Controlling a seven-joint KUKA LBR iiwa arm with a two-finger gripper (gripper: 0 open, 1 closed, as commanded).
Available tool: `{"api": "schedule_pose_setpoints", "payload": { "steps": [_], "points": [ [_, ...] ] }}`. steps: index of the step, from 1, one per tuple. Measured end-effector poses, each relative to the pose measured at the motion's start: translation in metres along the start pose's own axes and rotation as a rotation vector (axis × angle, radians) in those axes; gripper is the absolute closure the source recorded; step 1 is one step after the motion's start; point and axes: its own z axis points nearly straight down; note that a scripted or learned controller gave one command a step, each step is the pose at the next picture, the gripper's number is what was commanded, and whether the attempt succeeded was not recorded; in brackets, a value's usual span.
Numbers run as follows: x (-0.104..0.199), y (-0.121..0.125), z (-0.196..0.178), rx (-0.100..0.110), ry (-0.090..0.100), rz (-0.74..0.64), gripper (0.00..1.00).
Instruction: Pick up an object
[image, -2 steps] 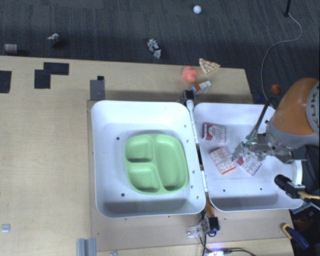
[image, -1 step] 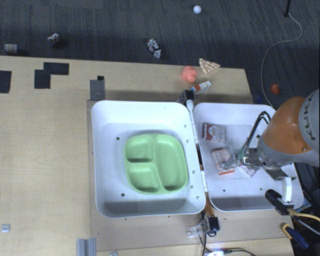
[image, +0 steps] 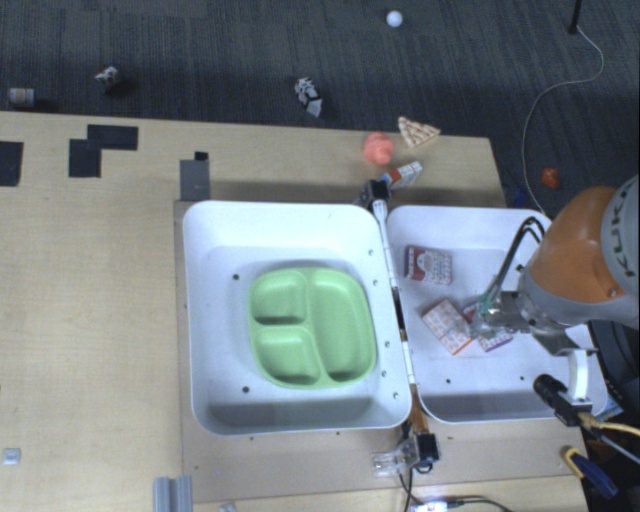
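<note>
The gripper (image: 488, 318) is lowered into the right bin (image: 520, 225) over small red-and-white packets (image: 447, 326); whether the jaws are parted cannot be told. Another packet (image: 428, 265) lies nearby.

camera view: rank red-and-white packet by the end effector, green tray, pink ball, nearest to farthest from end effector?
1. Red-and-white packet: right bin, just left of the end effector.
2. Green tray: left bin, across the divider.
3. Pink ball: on the bench beyond the bins, toward the top of the view.
</note>
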Motion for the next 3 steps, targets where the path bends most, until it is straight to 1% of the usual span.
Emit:
{"api": "schedule_pose_setpoints", "payload": {
  "steps": [1,2,3],
  "points": [
    [0.000,-0.001,0.001,0.002,0.000,-0.001,0.00],
    [0.001,0.002,-0.010,-0.003,0.000,-0.002,1.00],
    [0.001,0.001,-0.010,-0.002,0.001,-0.003,0.00]
  ]
}}
